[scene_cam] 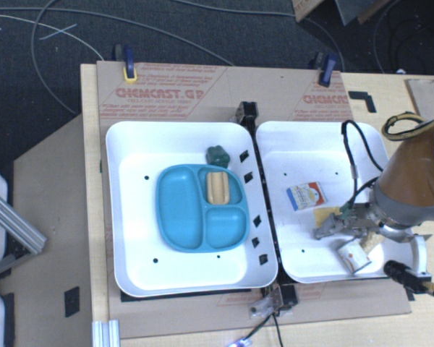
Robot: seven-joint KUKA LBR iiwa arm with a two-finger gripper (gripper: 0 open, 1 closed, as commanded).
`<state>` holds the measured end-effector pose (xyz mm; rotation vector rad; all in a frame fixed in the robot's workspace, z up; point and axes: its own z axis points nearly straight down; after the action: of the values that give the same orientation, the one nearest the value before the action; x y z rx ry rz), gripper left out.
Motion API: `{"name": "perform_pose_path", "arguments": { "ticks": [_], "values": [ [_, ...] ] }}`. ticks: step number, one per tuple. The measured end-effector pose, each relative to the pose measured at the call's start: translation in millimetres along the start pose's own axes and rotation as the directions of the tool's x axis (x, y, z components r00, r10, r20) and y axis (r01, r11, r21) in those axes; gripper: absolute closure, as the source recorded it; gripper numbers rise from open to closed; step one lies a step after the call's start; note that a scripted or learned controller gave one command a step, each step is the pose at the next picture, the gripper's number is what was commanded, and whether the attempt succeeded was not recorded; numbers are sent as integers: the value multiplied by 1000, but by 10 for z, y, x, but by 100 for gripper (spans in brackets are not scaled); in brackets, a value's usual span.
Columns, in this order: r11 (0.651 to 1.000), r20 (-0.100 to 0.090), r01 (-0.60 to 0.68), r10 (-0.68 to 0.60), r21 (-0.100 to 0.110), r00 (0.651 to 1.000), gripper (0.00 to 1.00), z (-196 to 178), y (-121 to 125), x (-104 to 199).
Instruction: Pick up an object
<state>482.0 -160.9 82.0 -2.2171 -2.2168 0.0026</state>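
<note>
My gripper [338, 225] is low in the right bin [296, 143], near its front right part, on the grey arm with the orange band [414, 173] that comes in from the right. It sits over a yellow object [324, 215], partly hiding it. A small white packet with orange and blue print [305, 195] lies just to the gripper's upper left. A small white and tan object [354, 256] lies just below the gripper, near the bin's front wall. I see nothing lifted off the bin floor.
The left bin [130, 215] holds a blue divided tray [181, 212] with a tan block [217, 187] in its upper right compartment. A dark green lump [218, 155] lies behind the tray. A black cable [351, 150] loops above the right bin.
</note>
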Motion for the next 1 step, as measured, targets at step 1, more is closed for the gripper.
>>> {"name": "perform_pose_path", "arguments": {
  "ticks": [1],
  "values": [
    [1000,1,0,0,-6,1000,100,-135,13,-4]
  ]
}}
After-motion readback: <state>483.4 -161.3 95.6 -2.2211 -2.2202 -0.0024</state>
